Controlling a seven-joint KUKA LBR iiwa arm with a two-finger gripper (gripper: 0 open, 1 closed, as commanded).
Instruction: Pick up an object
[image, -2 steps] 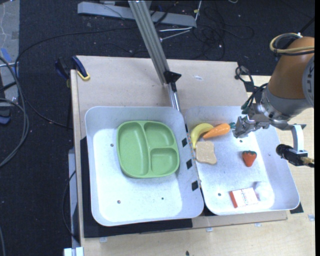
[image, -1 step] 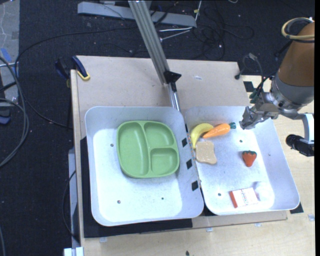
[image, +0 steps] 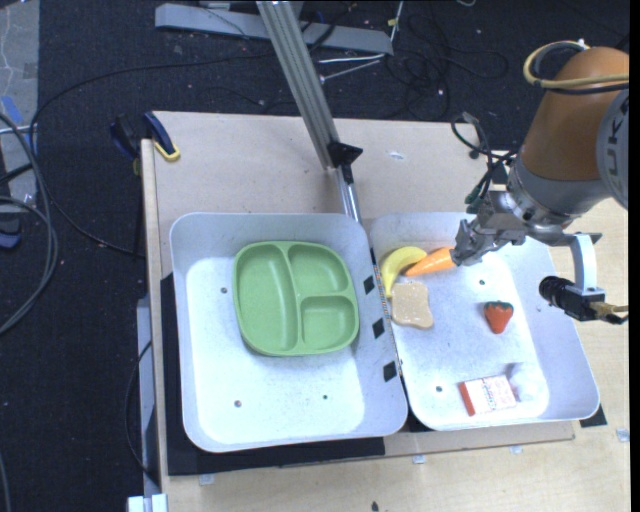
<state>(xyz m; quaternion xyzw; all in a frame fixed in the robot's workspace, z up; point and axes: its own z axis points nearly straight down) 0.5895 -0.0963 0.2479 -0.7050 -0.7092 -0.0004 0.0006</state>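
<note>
Camera view shows our pincer (image: 468, 250) down at the right tip of the carrot (image: 432, 263); we cannot tell its opening or whether it grips. Left of the carrot lies a banana (image: 398, 263), below-left a bread slice (image: 411, 304). We judge the carrot light, stiff, slick and tapered, best gripped mid-body.

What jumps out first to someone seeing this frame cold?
Probably the green divided plate, large and bright in the left bin. Next, the arm's gripper low over the right bin, right at the tip of the carrot, which lies beside a banana and a slice of bread. A strawberry and a small red-and-white box sit further along that bin.
</note>
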